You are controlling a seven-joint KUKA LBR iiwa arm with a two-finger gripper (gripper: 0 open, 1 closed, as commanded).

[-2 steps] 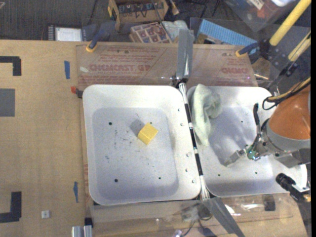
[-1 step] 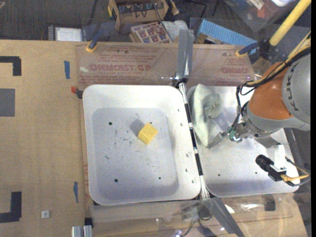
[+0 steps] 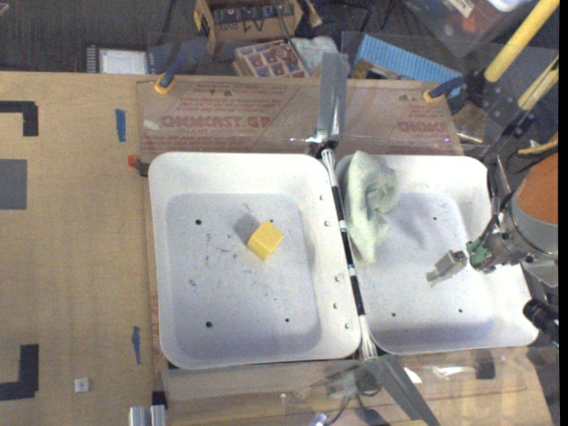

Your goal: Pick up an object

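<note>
A small yellow block (image 3: 265, 240) lies in the left bin (image 3: 177, 185), a little above its middle. A crumpled pale green cloth (image 3: 366, 204) lies against the left wall of the right bin (image 3: 470, 327). My gripper (image 3: 442, 271) hangs over the right part of the right bin, pointing left, about a hand's width right of the cloth. Nothing shows in its grasp. The grey arm with its orange band (image 3: 540, 195) comes in from the right edge.
A metal divider (image 3: 332, 105) runs between the bins at the back. Cardboard sheets (image 3: 222, 118) lie behind them, with boxes and clutter further back. Plain wooden bench (image 3: 71, 238) stretches to the left.
</note>
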